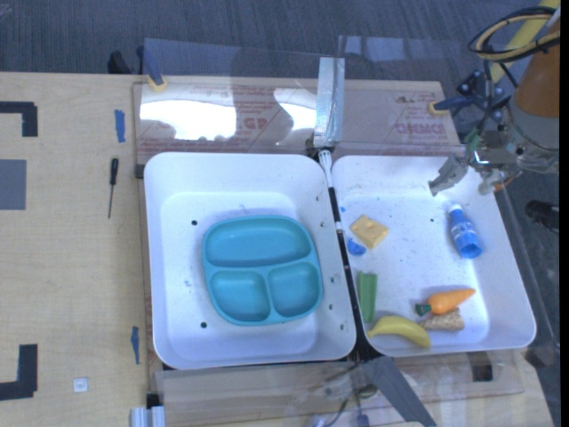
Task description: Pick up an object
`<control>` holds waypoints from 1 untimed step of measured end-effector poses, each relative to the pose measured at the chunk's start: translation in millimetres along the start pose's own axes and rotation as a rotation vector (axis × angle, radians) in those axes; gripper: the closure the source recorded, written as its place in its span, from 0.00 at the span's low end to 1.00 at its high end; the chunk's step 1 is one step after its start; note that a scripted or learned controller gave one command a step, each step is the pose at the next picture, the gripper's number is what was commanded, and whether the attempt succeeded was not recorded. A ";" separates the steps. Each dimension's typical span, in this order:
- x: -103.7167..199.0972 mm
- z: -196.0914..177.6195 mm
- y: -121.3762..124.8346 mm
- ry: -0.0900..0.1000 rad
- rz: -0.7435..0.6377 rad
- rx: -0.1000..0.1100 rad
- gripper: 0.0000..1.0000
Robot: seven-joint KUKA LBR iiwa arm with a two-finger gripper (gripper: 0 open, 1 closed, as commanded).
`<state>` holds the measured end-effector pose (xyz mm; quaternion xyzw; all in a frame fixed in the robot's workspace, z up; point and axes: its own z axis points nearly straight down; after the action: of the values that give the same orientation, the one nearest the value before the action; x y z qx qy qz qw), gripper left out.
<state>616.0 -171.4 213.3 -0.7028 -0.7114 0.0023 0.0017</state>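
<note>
the end effector (464,174) hangs over the far right corner of the right shallow white plastic bin (511,265), its two grey fingers spread, gripping nothing. just beside it lies a blue cylindrical bottle (463,231). a curved yellow banana (400,329) rests at the near rim. the left bin (164,238) holds a smooth teal three-compartment tray (261,268).

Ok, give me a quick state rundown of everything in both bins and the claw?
Claw: open, holding nothing, above the right bin's far corner.
Blue bottle: lying on its side.
Tray: flat in the left bin, compartments bare.
Carrot: lying flat.
Banana: lying against the right bin's near wall.
Yellow block: resting flat, tilted askew.
Green piece: lying flat.
</note>
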 end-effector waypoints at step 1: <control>-15.4 97.3 -55.8 0.003 0.104 -0.003 0.00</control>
<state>559.9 -187.6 116.3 -0.7387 -0.6741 0.0003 0.0015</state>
